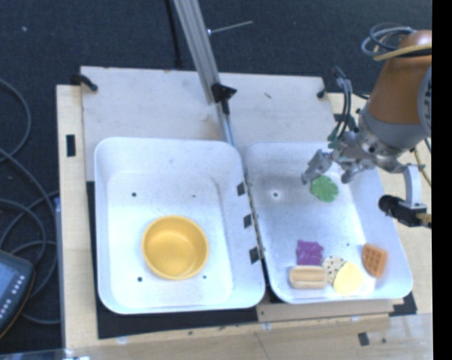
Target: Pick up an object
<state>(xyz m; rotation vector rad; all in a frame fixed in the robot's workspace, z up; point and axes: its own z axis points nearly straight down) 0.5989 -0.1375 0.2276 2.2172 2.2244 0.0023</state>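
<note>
Green crinkled soft toy (324,189) waiting low in right white bin (286,163), spread-fingered gripper (332,169) poised just above, nothing grasped yet, lift pending.

Dark floor (31,28) with cables (8,163) surrounds the pale wooden bench (151,96).

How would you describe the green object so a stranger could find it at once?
Look in the right-hand white bin, near its far end, just below the pincer. The green object lies alone there, small, round and bumpy, apart from the cluster of items at the bin's near end.
</note>
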